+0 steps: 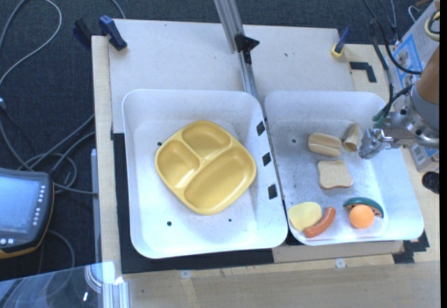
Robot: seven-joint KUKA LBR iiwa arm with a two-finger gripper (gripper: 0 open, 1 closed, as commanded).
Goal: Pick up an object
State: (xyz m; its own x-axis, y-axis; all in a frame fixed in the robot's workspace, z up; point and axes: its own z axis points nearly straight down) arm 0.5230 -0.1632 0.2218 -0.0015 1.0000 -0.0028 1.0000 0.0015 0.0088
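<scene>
The right bin (391,107) holds a tan bread roll (325,144), a slice of toast (334,174), a small beige piece (350,137), an orange ball (361,216) on a teal ring, a red sausage (320,223) and a pale yellow round piece (304,215). My gripper (369,145) hangs at the bin's right side, just right of the roll and the beige piece. Nothing shows between its fingers.
The left bin (140,118) carries a yellow divided plate (205,166). A metal pole (230,13) runs down to the seam between the bins. Blue clamps (112,32) sit at the bench's far corners. Cables lie on the floor to the left.
</scene>
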